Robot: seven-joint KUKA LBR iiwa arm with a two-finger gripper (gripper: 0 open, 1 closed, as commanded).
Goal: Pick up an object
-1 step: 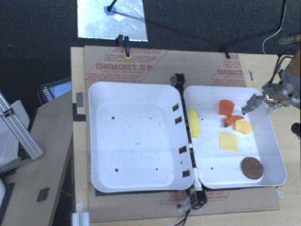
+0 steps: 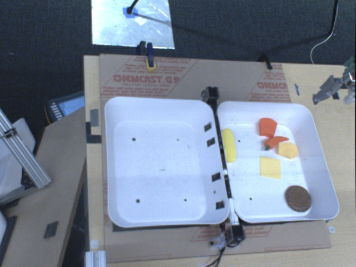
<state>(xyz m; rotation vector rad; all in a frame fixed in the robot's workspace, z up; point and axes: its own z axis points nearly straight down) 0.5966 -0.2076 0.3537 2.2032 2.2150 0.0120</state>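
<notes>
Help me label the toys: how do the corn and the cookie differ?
The corn is yellow and long; the cookie is brown and round. The corn lies along the right bin's left wall; the cookie sits near its front right corner. Both lie in that bin, untouched.

Bench (image 2: 92,166) carries a printed cardboard sheet (image 2: 167,77). Two white bins on it, side by side: left bin (image 2: 161,107), right bin (image 2: 325,171), touching mid-bench.

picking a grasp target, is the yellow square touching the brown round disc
Apart: the camera view shows white bin floor between the yellow square and the brown disc.
</notes>
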